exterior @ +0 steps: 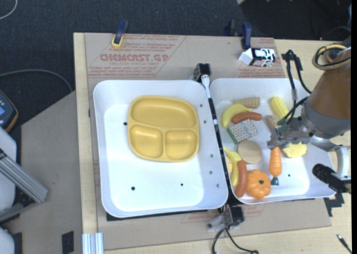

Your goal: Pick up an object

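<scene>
Two white bins sit side by side on the tabletop [167, 52]. In the left bin [111, 180] lies a yellow divided plate [164, 128], three compartments showing. The right bin [295, 183] is crowded with toy food: a banana [231, 114], a sausage [246, 117], a corn cob [278, 106], a checkered block [242, 130], a beige round piece [250, 151], a carrot [275, 162] and an orange pumpkin [257, 184]. The arm [332, 99] comes in from the right, and the gripper [285, 133] is down among the items, just above the carrot
</scene>
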Tool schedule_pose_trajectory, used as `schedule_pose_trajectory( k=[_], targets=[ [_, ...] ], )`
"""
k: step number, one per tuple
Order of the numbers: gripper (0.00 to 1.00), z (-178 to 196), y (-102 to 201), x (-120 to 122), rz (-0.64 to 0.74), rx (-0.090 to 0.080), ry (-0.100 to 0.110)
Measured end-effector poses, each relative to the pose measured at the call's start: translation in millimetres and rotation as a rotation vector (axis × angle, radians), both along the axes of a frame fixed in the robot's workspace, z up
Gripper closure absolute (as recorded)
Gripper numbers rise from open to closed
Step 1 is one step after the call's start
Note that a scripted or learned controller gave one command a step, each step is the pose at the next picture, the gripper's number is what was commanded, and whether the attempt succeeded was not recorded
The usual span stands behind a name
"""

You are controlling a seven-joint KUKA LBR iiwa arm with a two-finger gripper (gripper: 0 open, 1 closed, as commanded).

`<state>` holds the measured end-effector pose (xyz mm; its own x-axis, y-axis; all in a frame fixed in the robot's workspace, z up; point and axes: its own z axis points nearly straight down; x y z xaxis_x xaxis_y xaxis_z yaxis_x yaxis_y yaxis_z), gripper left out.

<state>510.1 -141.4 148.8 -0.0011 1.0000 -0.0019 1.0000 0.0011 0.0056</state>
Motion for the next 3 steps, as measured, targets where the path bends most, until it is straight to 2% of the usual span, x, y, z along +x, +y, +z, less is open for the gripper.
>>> schedule_pose_trajectory(
  k=[1,2,3],
  targets=[
    [1.00,54.8,-8.6,-5.2,-0.001,-0.001,-0.001],
    [1.00,77.6,-8.8,-4.0,0.000,0.000,0.000],
    [1.00,67.0,42.2,21.3,0.004,0.001,0.002]
  ],
)
